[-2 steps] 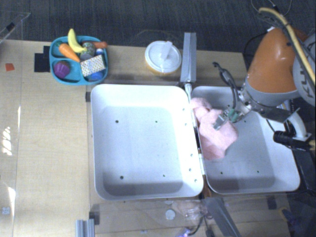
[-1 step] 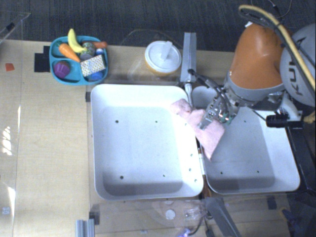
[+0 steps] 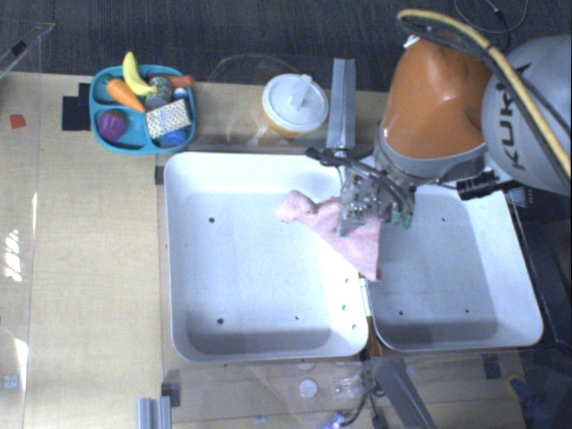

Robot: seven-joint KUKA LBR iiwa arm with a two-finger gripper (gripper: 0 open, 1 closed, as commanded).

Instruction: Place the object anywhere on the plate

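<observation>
A pink cloth point(image 3: 313, 214) hangs crumpled over the right side of the left bin point(image 3: 241, 284). One corner trails down across the divide toward the right bin point(image 3: 456, 275). My gripper point(image 3: 350, 214) reaches in from the right and is shut on the cloth's upper middle, with fabric bunched between its fingers. The blue divided plate point(image 3: 96, 138) sits on the bench at the far left, beyond the left bin's top corner, and holds a toy banana, a carrot and other small items. The gripper is well to the right of the plate.
A white lidded cup point(image 3: 295, 104) stands behind the left bin, between plate and arm. A grey upright post point(image 3: 340, 105) rises just behind the bins' divide. The arm's orange band point(image 3: 438, 88) looms over the right bin's back edge.
</observation>
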